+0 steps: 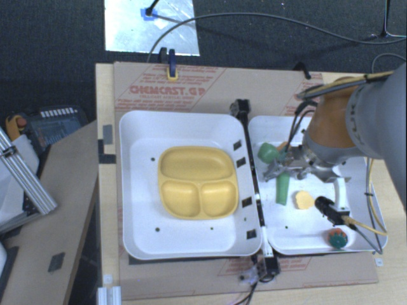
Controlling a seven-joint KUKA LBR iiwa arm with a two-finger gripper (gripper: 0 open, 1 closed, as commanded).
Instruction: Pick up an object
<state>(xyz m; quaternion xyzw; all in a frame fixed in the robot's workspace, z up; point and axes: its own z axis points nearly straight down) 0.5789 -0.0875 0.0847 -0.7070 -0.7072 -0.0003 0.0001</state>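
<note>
Camera view: gripper [278, 170] low in right bin [359, 245], over top end of green stick [282, 191], just beside green piece [268, 151]; apart or together, cannot tell. Yellow chip [304, 200] and small ball [338, 237] near. Risks: off-centre grasp may push stick away; both green things may jam together; ball may roll if nudged.

Tray [196, 182] lies in left bin [137, 170]; stick [282, 189] and ball [338, 237] in right bin [299, 234].

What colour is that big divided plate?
The plate is pale yellow, seen best in the overhead camera view.
</note>
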